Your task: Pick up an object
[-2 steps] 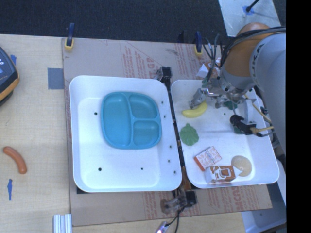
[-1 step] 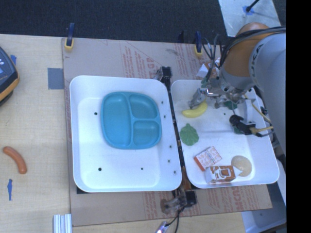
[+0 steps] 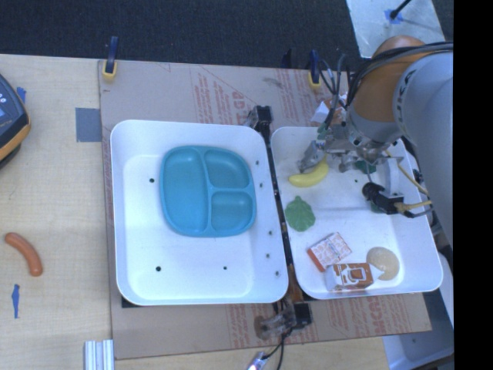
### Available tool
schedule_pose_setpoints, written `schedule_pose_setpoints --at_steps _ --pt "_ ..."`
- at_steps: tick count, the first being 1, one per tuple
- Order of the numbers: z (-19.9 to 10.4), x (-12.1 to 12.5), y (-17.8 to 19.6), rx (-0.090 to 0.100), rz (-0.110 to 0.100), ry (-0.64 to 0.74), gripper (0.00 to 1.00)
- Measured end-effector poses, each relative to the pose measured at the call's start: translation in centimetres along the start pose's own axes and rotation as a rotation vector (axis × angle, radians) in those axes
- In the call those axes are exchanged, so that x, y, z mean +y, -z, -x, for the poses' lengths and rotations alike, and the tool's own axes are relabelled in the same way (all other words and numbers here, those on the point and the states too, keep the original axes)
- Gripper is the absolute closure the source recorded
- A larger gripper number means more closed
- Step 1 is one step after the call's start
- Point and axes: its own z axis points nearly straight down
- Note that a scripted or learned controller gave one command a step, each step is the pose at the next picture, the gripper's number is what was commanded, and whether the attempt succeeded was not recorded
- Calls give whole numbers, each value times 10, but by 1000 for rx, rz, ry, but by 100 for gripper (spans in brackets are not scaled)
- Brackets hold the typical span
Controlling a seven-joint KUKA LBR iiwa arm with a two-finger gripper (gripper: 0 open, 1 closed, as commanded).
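I see the gripper [image 3: 317,154] low in the right bin [image 3: 416,284], jaw state unclear, its tip just above the banana [image 3: 308,177]. Below the banana: green leaf [image 3: 300,213], then red packet [image 3: 329,250], brown carton [image 3: 352,275], round biscuit [image 3: 384,261]. Left of the banana: blue tray [image 3: 208,190].

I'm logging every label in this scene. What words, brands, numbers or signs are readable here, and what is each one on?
None can be read as text.
Cardboard sheet under the bins: red print, too blurred to read.
Red-and-white packet in the right bin: pattern too small to read.
Brown carton beside it: markings too small to read.
Device at the left edge: display unreadable.
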Motion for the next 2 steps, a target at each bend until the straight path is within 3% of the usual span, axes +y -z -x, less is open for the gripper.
schedule_pose_setpoints --at_steps 2 --pt "4 0 0 0 2 -2 0"
